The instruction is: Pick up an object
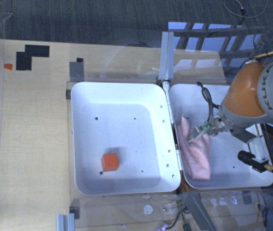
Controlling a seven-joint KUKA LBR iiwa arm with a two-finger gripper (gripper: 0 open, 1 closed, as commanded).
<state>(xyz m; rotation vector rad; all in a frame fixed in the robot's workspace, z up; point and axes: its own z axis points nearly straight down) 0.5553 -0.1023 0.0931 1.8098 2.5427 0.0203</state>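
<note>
A pink cloth (195,154) lies crumpled along the left wall of the right bin (232,177). An orange cube (110,162) sits in the near left part of the left bin (117,95). My gripper (201,133) reaches in from the right and is low over the upper part of the pink cloth, at or touching its surface. The arm's orange band (244,95) and grey wrist hang above the right bin's far right corner.
A metal divider (171,129) runs between the two bins. A black cable (207,97) loops down beside the wrist. Black tape marks (28,57) and a small orange patch (8,67) sit on the wooden bench at far left.
</note>
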